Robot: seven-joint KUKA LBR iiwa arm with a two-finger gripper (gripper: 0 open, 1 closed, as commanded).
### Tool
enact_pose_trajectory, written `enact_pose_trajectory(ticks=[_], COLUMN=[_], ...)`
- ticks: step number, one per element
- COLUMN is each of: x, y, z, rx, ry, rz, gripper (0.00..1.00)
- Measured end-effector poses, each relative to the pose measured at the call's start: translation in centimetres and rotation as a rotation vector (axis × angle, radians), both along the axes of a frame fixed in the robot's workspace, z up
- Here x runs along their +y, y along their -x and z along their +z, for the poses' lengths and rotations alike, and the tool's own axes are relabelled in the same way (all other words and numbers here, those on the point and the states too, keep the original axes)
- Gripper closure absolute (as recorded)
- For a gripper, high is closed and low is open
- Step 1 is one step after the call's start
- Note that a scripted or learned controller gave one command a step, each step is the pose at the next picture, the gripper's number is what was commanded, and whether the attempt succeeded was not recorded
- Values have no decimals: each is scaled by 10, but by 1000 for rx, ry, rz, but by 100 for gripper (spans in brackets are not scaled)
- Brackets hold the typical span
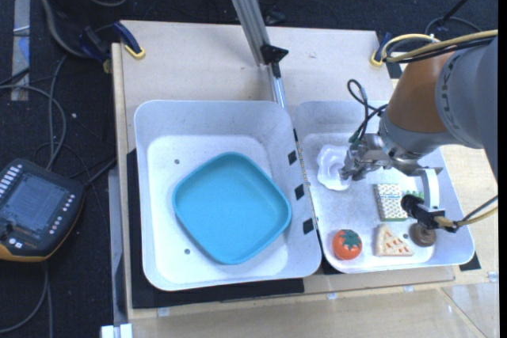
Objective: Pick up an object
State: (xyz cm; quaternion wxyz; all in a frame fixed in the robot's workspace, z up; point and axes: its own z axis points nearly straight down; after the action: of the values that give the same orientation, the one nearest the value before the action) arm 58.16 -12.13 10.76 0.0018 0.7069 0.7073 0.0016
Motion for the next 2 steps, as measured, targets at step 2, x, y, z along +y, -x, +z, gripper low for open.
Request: enact_pose_trajectory(ticks=[2], x=[4], y=[1], z=[121], rx=[-1], ry=[0], rz=[1], gripper=[100])
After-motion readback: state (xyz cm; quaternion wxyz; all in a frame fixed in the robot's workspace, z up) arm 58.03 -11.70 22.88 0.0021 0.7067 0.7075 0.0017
